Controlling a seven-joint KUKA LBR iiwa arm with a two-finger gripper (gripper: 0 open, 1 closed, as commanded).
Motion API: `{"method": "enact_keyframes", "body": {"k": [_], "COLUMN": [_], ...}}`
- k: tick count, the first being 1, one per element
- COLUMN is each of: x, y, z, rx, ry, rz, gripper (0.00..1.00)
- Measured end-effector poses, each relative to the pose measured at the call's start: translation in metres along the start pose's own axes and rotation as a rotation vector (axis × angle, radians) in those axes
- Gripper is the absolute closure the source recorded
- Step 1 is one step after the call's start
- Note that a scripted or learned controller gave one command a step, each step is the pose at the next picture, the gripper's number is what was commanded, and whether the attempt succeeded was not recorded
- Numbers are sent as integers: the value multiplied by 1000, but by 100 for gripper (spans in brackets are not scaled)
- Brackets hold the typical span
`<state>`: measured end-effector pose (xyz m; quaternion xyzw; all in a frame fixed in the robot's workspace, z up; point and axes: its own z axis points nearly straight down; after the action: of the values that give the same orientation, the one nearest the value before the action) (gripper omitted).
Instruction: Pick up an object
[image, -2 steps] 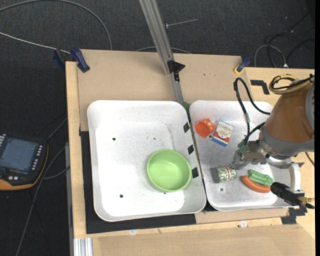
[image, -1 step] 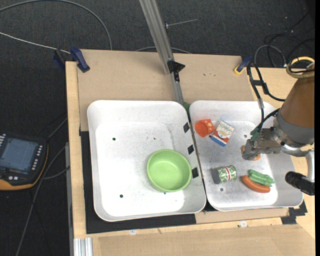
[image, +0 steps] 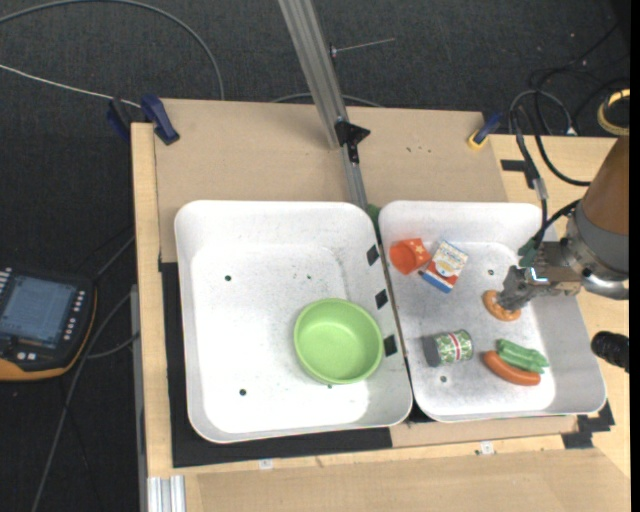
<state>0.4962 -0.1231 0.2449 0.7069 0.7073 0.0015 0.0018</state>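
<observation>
Right bin (image: 470, 400), near edge: carrot (image: 512, 369) with green pepper (image: 522, 355) lying side by side, can (image: 447, 347) left of them. Gripper (image: 515, 290) sits directly over small orange disc (image: 501, 306), mid-bin; jaw opening can't tell. Carton (image: 445, 265) and orange cup (image: 407, 255) farther back-left.

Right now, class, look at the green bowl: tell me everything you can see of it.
The green bowl is a round, lime-green bowl that looks like smooth plastic, one piece with a plain rim. It stands upright, mouth up, with nothing visible inside. It sits on the floor of the left bin, toward that bin's near right corner, close to the wall shared with the right bin. Only the bin touches it; the gripper is over the right bin.
</observation>
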Motion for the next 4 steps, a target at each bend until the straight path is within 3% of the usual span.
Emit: {"method": "enact_keyframes", "body": {"k": [1,4], "x": [0,129], "y": [1,54], "z": [-50,-7], "rx": [0,5], "ry": [0,1], "rz": [0,-3], "gripper": [100,100]}}
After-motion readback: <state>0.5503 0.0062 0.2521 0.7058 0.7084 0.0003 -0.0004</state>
